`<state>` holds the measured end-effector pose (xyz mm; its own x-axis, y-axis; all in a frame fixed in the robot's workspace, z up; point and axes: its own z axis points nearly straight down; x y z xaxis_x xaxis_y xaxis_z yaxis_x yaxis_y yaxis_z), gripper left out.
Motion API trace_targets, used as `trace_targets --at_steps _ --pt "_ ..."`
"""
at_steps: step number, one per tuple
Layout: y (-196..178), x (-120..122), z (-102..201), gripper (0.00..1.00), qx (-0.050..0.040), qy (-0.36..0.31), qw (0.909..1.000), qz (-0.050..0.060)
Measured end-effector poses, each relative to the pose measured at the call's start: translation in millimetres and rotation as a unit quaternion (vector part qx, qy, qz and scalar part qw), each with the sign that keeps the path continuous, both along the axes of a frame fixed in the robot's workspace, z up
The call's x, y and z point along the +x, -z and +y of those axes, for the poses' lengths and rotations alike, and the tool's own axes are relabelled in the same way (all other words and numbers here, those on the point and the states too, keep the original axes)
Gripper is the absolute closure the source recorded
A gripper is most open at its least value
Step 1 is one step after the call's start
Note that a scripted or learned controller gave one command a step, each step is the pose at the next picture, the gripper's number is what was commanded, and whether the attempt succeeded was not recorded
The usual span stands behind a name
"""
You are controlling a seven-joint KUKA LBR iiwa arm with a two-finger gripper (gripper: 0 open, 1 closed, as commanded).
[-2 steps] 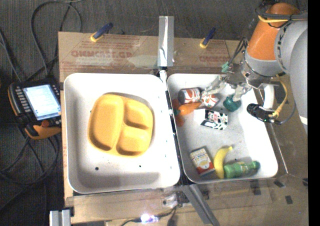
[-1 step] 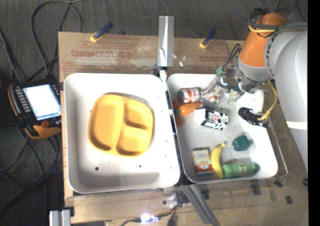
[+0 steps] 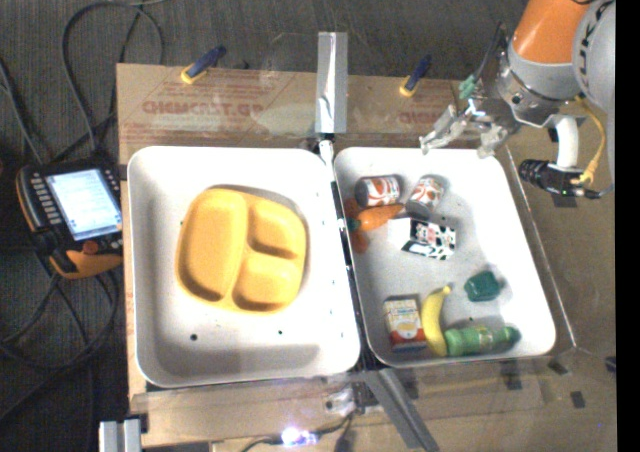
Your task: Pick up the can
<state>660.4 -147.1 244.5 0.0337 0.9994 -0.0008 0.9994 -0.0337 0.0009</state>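
At the upper right of the frame the pincer hangs just above the top rim of the right bin, its fingers spread apart and grasping nothing. The can lies on its side in the upper left part of that bin, touching a carrot below it, with a second can just to its right. Lower down sit a patterned packet, a banana and a green bottle. The left bin holds a yellow tray.
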Motion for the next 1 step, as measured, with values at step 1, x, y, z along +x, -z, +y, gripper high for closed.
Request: trace_targets --at_steps 1 --pt "104.2 4.8 -25.7 0.00 -0.0010 -0.012 0.9999 0.003"
